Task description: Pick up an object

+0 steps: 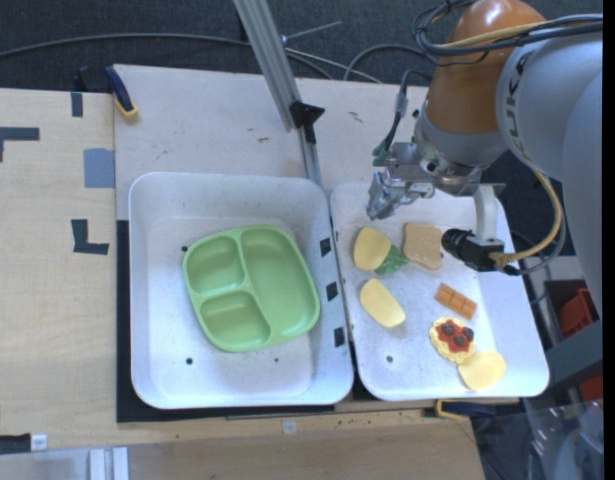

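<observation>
A divided plate is seated in the left bin; food pieces are scattered in the right bin, gripper above its rear.

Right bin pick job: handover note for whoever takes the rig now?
Gripper: hangs over the top left corner of the right bin, nothing seen held in it.
Things: all toy food lies in the right bin. Yellow piece with a green leaf is nearest below the gripper, bread slice beside it, another yellow piece lower, small orange block, pizza piece and pale yellow round at the bottom right. Green divided plate sits in the left bin.
Done: no object lifted.
Left: descend, grasp one item, lift.
</observation>
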{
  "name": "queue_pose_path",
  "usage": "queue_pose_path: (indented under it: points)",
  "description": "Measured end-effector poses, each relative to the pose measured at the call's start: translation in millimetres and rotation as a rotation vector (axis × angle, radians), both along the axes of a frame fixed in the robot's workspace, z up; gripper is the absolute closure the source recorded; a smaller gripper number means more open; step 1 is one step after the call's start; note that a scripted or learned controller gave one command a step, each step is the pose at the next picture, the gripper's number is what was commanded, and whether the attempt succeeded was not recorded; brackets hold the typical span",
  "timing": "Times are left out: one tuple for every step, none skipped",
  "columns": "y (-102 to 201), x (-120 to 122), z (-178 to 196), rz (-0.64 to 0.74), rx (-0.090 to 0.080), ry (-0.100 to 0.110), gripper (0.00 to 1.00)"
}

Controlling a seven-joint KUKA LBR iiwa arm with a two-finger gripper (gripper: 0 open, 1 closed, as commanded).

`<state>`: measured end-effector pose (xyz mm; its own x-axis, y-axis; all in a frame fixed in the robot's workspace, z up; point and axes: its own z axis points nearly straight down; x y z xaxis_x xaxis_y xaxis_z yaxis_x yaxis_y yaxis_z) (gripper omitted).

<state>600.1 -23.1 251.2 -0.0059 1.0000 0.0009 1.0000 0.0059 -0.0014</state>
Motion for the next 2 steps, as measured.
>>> queue_pose_path:
  points:
    - [51,1,3,0.001,0.001,0.0,1.0]
    - [105,10,3,0.001,0.001,0.0,1.0]
